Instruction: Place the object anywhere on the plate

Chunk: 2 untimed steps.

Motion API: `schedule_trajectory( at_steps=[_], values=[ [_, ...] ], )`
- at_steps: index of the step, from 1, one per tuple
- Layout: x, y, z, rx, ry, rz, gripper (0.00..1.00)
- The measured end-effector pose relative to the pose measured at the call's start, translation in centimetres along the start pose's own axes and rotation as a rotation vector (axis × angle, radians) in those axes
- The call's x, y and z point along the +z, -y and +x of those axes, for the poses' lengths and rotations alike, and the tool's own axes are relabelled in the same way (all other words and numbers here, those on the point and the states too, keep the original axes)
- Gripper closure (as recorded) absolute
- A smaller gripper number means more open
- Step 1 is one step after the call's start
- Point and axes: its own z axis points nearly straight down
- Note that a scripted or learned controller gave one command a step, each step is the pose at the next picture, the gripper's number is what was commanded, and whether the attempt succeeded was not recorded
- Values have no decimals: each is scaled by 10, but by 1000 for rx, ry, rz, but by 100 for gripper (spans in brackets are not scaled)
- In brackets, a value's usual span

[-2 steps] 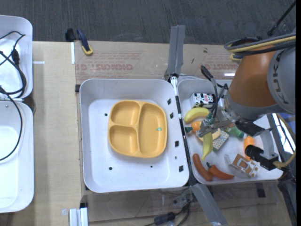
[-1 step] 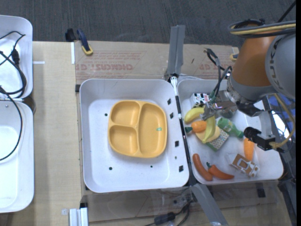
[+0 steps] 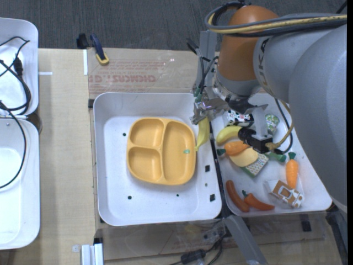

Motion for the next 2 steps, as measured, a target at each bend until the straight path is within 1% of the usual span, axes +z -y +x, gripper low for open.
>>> schedule_trajectory(
  at_steps=[1, 2],
  values=[
    [0, 0, -1, 1, 1, 0, 0],
    [-121, -54, 67, 129, 2, -1, 0]
  ],
)
